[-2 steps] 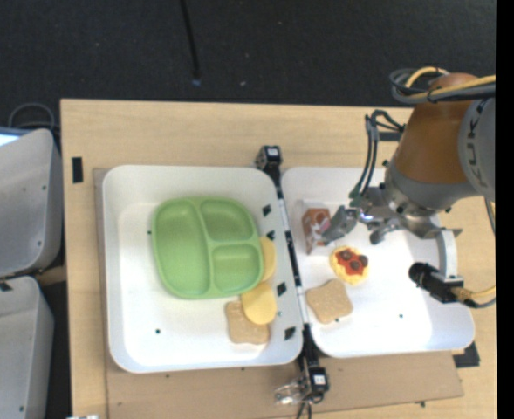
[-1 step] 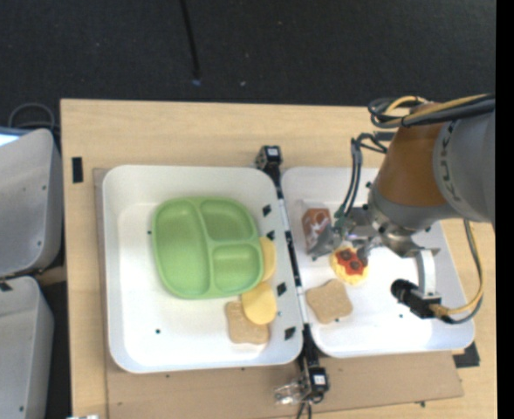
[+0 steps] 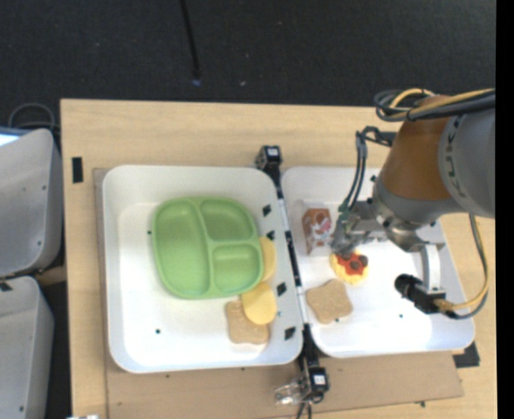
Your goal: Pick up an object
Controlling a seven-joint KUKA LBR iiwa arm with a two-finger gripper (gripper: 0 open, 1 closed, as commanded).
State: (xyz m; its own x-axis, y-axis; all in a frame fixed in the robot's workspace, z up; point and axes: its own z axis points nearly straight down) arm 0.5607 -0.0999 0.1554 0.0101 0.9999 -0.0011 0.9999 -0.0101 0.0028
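1. The jaws (image 3: 351, 250) hang low over the right-hand shallow white bin (image 3: 431, 326), directly above a small yellow-and-red toy piece (image 3: 352, 269). Whether they are released or clenched cannot be told from this slanted overhead view, and nothing can be seen gripped between them.
2. The grey arm with its orange band (image 3: 418, 160) comes in from the right edge and bends steeply down, so the wrist points at the bin floor near the bin's left half. Black and yellow cables loop around it.
3. The right bin holds three things: the yellow-and-red toy piece under the jaws, one tan bread-slice-shaped piece (image 3: 329, 300) just below and left of it, and one small reddish-brown and white packet (image 3: 316, 227) above and left of it, near the divider.
4. The left-hand shallow white bin (image 3: 126, 321) holds one green plastic tray with three compartments (image 3: 208, 247), one round pale yellow piece (image 3: 259, 305) at the tray's lower right corner, and one tan bread-slice-shaped piece (image 3: 242, 327) touching that yellow piece.
5. Both bins sit side by side on the light wooden desk (image 3: 195, 129).
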